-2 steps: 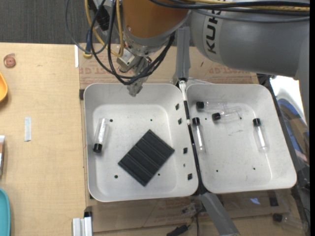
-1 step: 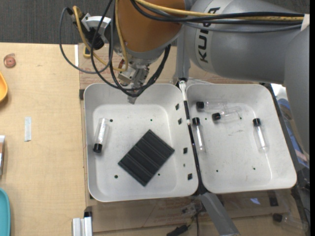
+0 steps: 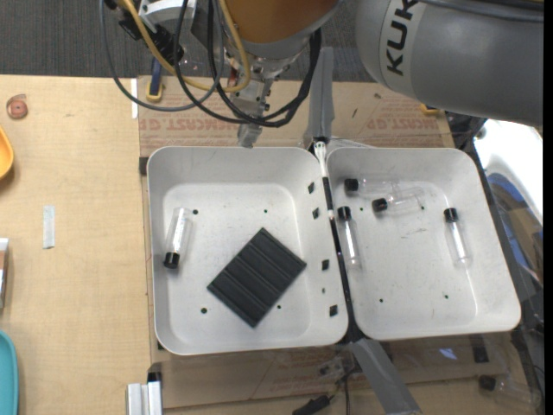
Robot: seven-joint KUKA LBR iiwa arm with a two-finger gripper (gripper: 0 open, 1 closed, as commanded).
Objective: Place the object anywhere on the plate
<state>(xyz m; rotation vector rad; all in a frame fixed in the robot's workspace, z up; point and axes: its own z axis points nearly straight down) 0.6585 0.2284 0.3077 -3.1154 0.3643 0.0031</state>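
End effector [image 3: 251,135] hovers behind the left bin [image 3: 164,167] (grip state unreadable); judging by that, fetching a vial [image 3: 176,238] for the black plate [image 3: 257,277] comes next.

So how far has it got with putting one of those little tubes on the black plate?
Nothing looks done yet: the black plate in the left bin has nothing on it. One clear tube lies beside it, apart from it; four more lie in the right bin. The end effector hangs above the left bin's far rim, with no tube visible in it. Picking a tube up and setting it down are both left.
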